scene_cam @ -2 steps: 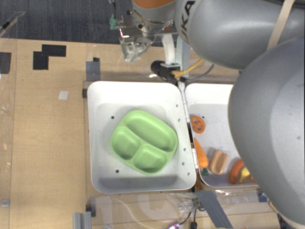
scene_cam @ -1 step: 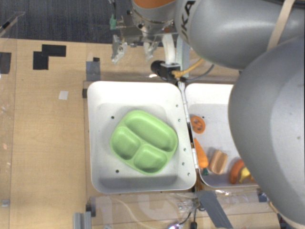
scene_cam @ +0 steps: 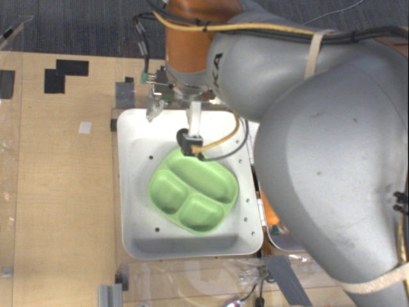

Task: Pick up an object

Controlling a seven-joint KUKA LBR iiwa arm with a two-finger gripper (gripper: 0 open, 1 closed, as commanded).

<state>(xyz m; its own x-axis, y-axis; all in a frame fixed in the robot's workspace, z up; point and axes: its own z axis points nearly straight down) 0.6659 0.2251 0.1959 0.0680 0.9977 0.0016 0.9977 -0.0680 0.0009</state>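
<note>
- Reaching in from the right, my grey arm point(scene_cam: 332, 146) covers most of that side of the view. Its orange band point(scene_cam: 192, 31) sits above the wrist near the top.
- Under everything lies the pale wooden table point(scene_cam: 57, 203), with bare wood showing along the left.
- On the table sits a shallow white bin point(scene_cam: 131, 190), close beside the bulk of my arm.
- Inside that bin lies a green divided dish point(scene_cam: 193, 190). Its three compartments face up, and it sits about mid-bin, nearer the right wall than the left.
- My jaws hang over the bin's far edge, just beyond the dish's far rim. I cannot tell whether they are open or closed.
- Black angular marks point(scene_cam: 64, 74) lie on the table at the far left, well apart from the bin.
- A small orange thing point(scene_cam: 272, 216) peeks out just right of the bin, at the edge of my arm.
</note>
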